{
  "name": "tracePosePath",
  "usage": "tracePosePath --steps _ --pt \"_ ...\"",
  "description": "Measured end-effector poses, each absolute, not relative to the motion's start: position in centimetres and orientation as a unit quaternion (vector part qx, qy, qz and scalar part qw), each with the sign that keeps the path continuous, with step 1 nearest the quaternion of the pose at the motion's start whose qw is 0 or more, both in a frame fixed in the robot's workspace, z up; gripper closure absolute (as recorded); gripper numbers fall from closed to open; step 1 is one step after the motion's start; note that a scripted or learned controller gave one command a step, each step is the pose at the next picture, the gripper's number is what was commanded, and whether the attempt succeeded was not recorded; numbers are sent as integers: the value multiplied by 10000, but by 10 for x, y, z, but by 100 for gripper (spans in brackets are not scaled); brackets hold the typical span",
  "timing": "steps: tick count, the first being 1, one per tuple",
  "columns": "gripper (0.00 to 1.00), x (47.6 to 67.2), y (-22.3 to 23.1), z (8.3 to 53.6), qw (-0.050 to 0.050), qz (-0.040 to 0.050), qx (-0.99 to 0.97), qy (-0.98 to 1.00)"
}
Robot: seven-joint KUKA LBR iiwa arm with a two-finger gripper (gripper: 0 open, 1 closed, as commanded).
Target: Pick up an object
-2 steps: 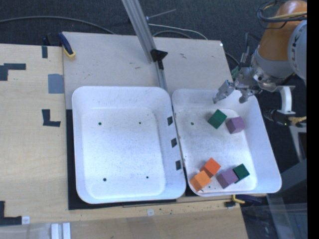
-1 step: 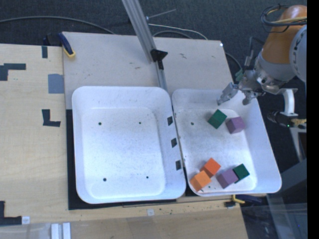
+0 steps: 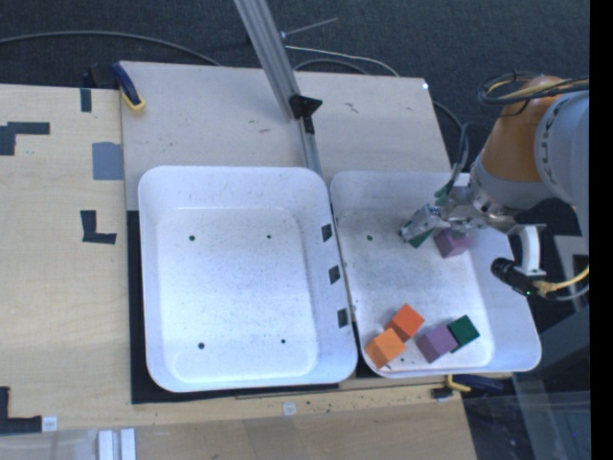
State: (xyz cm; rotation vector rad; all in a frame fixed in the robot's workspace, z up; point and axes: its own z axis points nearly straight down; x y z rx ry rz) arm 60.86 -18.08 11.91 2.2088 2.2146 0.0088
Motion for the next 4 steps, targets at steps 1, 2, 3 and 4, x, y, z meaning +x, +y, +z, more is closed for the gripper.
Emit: tracePosePath --steps 1,2,3,4 --pt "0 675 -181 92 17 6 7057 7085" --pt "0 606 -153 91 -31 -20 7069 7073" --pt "0 627 -124 92 -6 -1 7052 7090" --pt "0 668 -112 92 7 7 7058 7084"
